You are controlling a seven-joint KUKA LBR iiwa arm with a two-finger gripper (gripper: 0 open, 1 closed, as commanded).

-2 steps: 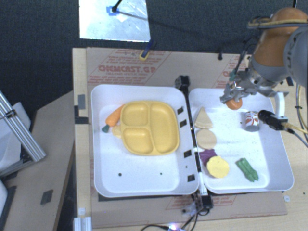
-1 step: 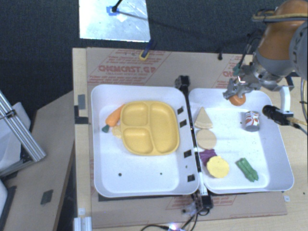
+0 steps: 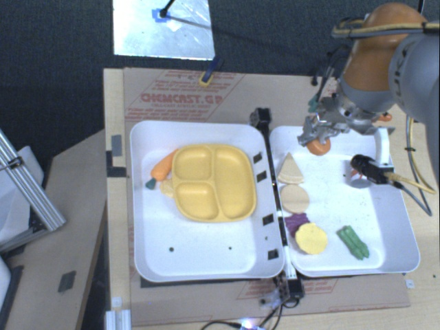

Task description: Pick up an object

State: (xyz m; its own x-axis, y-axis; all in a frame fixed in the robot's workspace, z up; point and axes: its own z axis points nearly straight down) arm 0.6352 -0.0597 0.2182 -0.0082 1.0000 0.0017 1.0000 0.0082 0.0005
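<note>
2 white bins: left bin (image 3: pixel 148 253) with 1 yellow divided tray (image 3: pixel 210 182) and 1 carrot (image 3: pixel 163 165); right bin (image 3: pixel 395 246) with 1 orange piece (image 3: pixel 318 146), 1 wedge (image 3: pixel 291 169), 1 tan disc (image 3: pixel 295 198), 1 purple piece (image 3: pixel 295 221), 1 yellow disc (image 3: pixel 311 239), 1 green pod (image 3: pixel 353 242)

Small orange round object (image 3: pixel 319 146) at right bin's (image 3: pixel 399 253) far edge

The bench (image 3: pixel 82 177) is seen as a pale wooden surface. A printed cardboard sheet (image 3: pixel 182 96) is laid flat on it. Two shallow white bins are set side by side on the sheet, touching along their inner walls: the left bin (image 3: pixel 148 253) and the right bin (image 3: pixel 399 249). A small grey patch (image 3: pixel 67 281) is seen on the bench's near left part.
</note>
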